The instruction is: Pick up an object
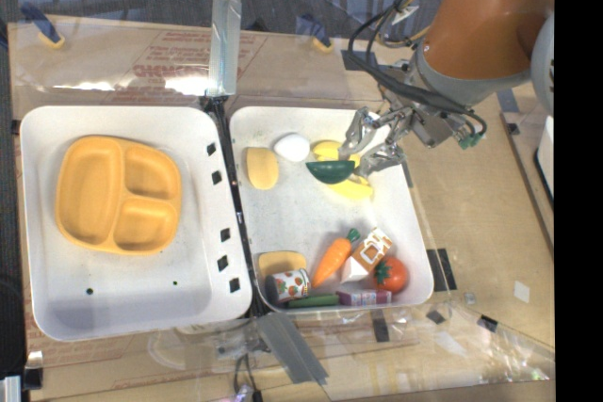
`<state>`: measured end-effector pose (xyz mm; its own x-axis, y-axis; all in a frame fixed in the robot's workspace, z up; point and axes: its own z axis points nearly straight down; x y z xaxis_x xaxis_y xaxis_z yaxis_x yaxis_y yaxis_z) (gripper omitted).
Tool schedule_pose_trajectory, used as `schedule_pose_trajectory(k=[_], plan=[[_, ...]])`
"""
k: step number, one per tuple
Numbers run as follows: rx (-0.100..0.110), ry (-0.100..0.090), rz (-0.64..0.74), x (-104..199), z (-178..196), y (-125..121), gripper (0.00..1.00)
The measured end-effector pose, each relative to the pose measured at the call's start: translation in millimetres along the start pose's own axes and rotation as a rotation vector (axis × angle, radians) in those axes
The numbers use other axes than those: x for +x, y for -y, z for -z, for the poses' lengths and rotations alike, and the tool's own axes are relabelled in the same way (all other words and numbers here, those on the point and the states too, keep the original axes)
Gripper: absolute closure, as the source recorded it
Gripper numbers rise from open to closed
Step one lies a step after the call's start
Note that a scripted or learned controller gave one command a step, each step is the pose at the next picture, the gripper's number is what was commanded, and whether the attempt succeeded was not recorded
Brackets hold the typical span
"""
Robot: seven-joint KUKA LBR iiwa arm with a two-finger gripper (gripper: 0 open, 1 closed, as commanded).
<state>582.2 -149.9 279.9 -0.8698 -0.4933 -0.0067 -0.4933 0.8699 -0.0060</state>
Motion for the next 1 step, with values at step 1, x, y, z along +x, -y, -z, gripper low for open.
schedule_pose_trajectory(k=[1], plan=[[-0.013, -0.007, 0.401, -12.4, -150.6, 67.5, 1.00]])
